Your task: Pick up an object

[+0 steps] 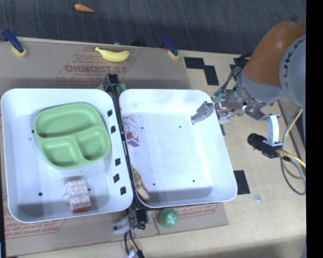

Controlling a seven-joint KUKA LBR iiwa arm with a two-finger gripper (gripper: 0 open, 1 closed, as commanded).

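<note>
My gripper [203,112] hangs over the right rim of the right bin [204,168], with nothing seen in it. A small red-and-white packet [131,131] lies against that bin's left wall, far to the gripper's left. A tan object [140,188] rests in the same bin's lower left corner. In the left bin [13,160] sit a green divided plate [71,134] and, below it, a small red-and-white carton [77,194].
A yellow banana [113,54] lies on the cardboard behind the bins. A green ball [168,217] sits in front of the right bin. Blue clamps [14,42] hold the cardboard's back edge. Black cables [290,163] trail at the right.
</note>
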